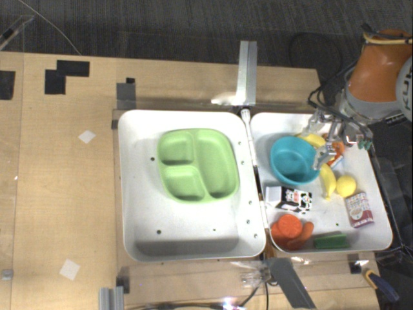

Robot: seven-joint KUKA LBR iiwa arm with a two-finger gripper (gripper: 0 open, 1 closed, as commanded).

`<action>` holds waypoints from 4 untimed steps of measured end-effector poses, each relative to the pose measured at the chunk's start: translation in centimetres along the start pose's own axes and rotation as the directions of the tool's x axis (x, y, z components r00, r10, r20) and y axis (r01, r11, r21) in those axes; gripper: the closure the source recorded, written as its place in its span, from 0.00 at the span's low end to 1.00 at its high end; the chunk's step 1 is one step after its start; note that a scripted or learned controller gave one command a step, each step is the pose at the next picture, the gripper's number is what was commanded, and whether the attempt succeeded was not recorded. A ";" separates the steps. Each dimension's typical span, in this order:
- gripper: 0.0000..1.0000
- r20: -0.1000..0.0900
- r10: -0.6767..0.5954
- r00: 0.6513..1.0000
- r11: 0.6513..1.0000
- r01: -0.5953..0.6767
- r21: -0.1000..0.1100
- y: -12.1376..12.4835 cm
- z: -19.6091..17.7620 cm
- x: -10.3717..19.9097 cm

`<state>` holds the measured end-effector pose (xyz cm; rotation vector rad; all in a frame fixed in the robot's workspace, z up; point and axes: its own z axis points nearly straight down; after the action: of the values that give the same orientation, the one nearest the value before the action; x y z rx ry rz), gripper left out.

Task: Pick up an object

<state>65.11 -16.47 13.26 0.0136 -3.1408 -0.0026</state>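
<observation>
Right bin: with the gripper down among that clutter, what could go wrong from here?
1. The gripper sits where the blue bowl, a banana and an orange piece crowd together, so it may catch two things or just nudge the bowl aside.
2. The bowl's smooth rounded rim could slip from a two-finger pinch.
3. The lemon and small packet lie close by and may get knocked as the arm lifts.

No text can be read: the small packet [359, 210] (red and white) bears print too blurred.
</observation>
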 end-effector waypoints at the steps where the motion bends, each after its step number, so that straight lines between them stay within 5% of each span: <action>1: 0.00 0.024 -0.004 1.000 1.000 0.004 0.006 -0.6 3.8 2.8; 2: 1.00 0.039 -0.011 0.999 1.000 0.011 0.009 -0.5 2.1 2.3; 3: 0.00 0.036 -0.012 0.999 1.000 0.011 0.008 -0.4 2.3 2.4; 4: 0.00 0.015 -0.008 1.000 1.000 0.008 0.002 6.2 4.2 4.5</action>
<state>60.55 -10.32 9.03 0.0256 -3.1553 0.0008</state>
